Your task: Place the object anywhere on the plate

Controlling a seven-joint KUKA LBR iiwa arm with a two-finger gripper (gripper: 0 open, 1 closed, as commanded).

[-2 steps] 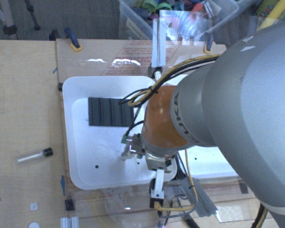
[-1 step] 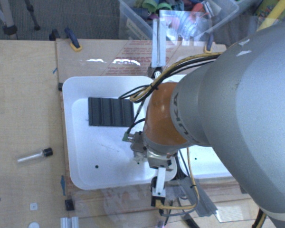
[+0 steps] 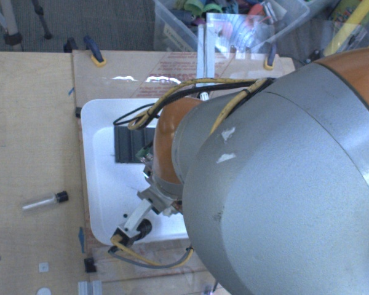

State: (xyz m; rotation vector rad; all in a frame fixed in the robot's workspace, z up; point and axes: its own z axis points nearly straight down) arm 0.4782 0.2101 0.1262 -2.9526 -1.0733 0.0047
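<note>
My grey arm with its orange band (image 3: 167, 141) reaches in from the right and covers most of the bench. It hangs low over the left white bin (image 3: 98, 165). The gripper (image 3: 134, 145) appears as a black ribbed block at the end of the wrist, above the bin's upper middle. The arm hides whatever lies beneath it and everything to the right.
A small clear tube with a black cap (image 3: 45, 201) lies on the wooden bench left of the bin. A clear tub of colourful toys (image 3: 227, 5) stands at the back. A blue clamp (image 3: 95, 51) sits at the back left corner of the board.
</note>
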